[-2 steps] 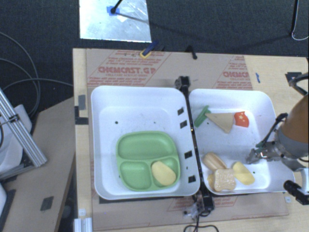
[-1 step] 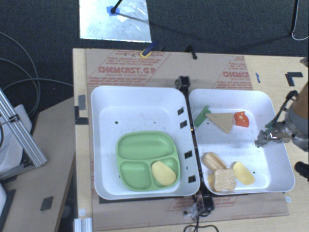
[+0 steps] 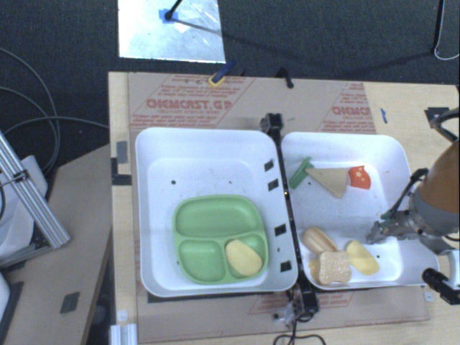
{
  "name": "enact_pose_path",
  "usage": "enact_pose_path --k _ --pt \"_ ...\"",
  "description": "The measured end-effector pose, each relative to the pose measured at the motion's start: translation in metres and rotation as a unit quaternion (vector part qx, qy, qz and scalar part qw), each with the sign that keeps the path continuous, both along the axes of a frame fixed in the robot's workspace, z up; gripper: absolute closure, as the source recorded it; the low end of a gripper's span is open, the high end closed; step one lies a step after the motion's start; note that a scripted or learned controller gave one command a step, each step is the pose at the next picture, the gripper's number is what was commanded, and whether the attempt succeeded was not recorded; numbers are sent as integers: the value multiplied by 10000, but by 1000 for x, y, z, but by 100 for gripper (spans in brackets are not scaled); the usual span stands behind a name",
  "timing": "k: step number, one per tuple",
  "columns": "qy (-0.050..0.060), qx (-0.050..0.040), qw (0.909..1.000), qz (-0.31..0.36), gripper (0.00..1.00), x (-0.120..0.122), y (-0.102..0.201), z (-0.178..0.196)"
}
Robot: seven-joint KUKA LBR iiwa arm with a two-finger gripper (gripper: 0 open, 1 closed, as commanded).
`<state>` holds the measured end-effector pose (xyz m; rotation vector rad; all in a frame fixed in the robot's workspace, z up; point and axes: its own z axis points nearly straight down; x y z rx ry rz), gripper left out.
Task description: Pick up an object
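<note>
The right bin (image 3: 392, 149) holds a tan wedge with a green handle (image 3: 327, 180), a small red piece (image 3: 359, 177), a tan bread roll (image 3: 318, 239), a square beige biscuit (image 3: 334, 268) and a yellow piece (image 3: 361, 258). My gripper (image 3: 379, 231) comes in from the right edge and sits low in the right bin, just above and to the right of the yellow piece. Nothing can be seen in its grip. In the left bin (image 3: 208, 146), a green divided tray (image 3: 215, 225) carries a yellow lump (image 3: 244, 257) in its lower right compartment.
A black divider with clips (image 3: 282, 200) runs between the two bins. The bins rest on a cardboard sheet (image 3: 187, 103). A shiny plate (image 3: 171, 20) lies on the dark floor behind, and a metal frame (image 3: 25, 192) stands at the left.
</note>
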<state>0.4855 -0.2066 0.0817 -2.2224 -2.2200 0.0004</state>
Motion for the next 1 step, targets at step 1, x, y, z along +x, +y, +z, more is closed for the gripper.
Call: enact_pose_path --k 1 --pt "-42 -18 10000 35 100 41 0 77"
